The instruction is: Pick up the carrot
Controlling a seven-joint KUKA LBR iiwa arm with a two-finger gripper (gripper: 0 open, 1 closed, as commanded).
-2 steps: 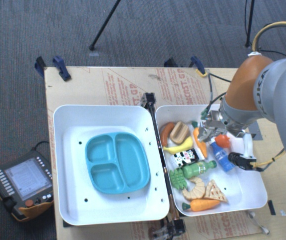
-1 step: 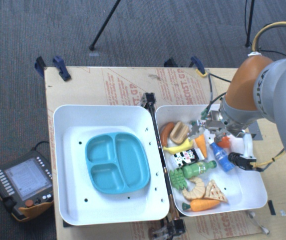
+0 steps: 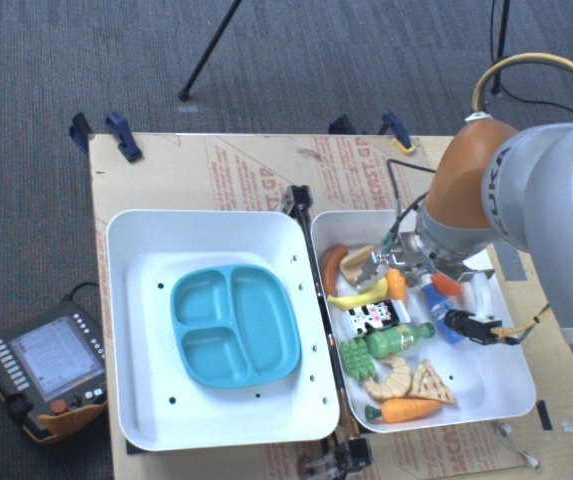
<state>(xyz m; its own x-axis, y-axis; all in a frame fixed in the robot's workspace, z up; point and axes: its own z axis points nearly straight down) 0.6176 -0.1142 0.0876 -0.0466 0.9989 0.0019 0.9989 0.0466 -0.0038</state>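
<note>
The pincer (image 3: 398, 268) is hovering in the right bin (image 3: 511, 373), its grip impossible to tell. The carrot (image 3: 406, 409) is lying well below it, near the front wall; it should be approaching from directly above.

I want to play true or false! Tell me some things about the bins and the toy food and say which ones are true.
1. The blue plate sits in the left bin. True.
2. The carrot lies on the blue plate. False: it lies in the right bin, near the front edge.
3. The plate has three sections. True.
4. The green bottle is in the left bin. False: it is in the right bin, among the other toys.
5. The banana is red. False: it is yellow.
6. The gripper is over the right bin, near the banana. True.
</note>
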